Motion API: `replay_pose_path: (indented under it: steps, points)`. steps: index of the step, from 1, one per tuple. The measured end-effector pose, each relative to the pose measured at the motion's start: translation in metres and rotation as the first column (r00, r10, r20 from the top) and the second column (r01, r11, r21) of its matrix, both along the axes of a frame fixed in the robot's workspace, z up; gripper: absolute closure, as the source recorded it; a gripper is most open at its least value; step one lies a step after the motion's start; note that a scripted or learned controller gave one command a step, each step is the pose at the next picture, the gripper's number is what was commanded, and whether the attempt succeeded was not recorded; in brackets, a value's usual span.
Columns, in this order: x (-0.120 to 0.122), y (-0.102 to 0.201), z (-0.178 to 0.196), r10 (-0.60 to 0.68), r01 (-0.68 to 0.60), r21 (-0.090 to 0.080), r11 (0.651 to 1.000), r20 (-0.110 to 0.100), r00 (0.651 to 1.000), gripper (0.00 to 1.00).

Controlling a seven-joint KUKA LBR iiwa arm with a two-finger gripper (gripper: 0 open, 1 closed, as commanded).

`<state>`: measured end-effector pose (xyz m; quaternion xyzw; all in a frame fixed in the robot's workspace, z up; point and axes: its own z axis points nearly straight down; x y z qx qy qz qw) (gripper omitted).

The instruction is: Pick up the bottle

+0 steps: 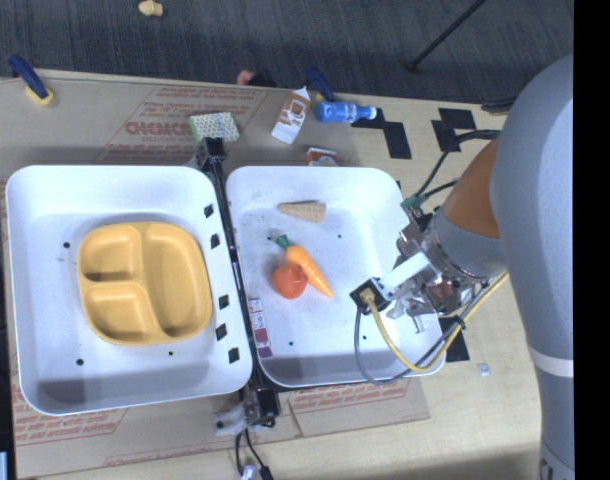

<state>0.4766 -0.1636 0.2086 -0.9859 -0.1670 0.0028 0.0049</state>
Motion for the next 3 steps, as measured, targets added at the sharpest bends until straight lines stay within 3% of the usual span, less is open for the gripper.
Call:
replay_pose_path:
  steps: [2,3]
  points:
    - [0.001,0.002,0.019,0.019,-0.019,0.008,1.000,-0.007,1.000,1.00]
    - [0.000,0.015,0.002,-0.126,0.126,-0.004,0.992,0.001,0.992,1.00]
